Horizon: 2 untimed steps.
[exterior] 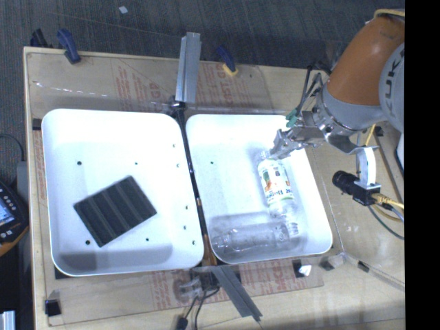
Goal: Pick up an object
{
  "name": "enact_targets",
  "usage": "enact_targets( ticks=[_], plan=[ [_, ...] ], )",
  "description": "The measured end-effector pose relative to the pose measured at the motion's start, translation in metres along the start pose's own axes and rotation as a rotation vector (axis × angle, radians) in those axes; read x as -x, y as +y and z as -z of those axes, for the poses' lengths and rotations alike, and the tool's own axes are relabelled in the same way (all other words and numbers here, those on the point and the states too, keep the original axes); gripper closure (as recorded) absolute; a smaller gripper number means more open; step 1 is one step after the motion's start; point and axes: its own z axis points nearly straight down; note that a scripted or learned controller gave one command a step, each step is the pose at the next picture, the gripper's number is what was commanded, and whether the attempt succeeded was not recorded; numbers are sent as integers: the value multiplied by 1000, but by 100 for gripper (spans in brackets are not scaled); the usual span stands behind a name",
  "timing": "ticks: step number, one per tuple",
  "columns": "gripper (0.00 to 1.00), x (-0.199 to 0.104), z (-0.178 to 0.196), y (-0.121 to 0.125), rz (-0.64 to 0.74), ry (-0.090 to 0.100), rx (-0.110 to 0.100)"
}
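The right bin (206, 184) has open floor along its left half; its right and near sides are taken up. A labelled bottle (276, 184) lies lengthwise toward the right wall, cap end pointing up the view, and a clear plastic bottle (254, 236) lies across the near wall, just beside its lower end. The claw (283, 143) hangs at the labelled bottle's cap end; whether it is spread or pinching cannot be told. The left bin (62, 136) holds a dark ribbed slab (115, 210), with open room around it.
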Motion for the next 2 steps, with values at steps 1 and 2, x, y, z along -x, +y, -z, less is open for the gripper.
enact_targets(
  ticks=[1,2],
  plan=[
    [0,27,-119,0,-45,0,-2],
    [0,32,-45,2,64,0,5]
  ],
)
